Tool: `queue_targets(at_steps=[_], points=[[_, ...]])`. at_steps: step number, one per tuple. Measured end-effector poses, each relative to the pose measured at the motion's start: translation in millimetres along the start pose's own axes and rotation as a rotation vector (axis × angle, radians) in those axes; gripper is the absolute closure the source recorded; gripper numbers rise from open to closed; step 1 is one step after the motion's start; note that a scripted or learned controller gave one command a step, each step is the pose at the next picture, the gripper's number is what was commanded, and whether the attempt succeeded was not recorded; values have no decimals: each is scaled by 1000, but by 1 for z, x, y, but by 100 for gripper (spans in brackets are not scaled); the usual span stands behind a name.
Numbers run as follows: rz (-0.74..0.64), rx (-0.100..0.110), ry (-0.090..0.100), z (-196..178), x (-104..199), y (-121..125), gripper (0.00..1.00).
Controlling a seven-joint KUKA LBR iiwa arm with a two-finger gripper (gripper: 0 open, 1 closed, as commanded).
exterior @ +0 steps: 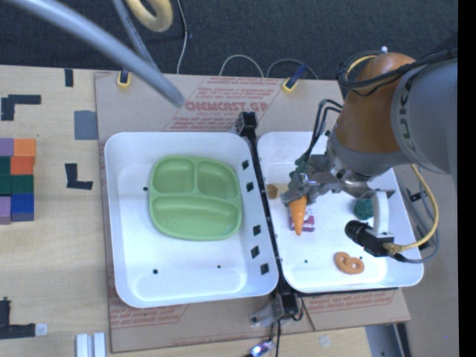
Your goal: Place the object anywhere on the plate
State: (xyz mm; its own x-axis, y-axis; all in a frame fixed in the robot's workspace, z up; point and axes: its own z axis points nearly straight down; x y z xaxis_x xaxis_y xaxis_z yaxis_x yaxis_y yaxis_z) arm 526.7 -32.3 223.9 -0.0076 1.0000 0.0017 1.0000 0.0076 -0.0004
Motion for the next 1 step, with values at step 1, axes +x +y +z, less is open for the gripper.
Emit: queue_targets(at_steps=[1], points=[[0,3,0,9,59,3,100]])
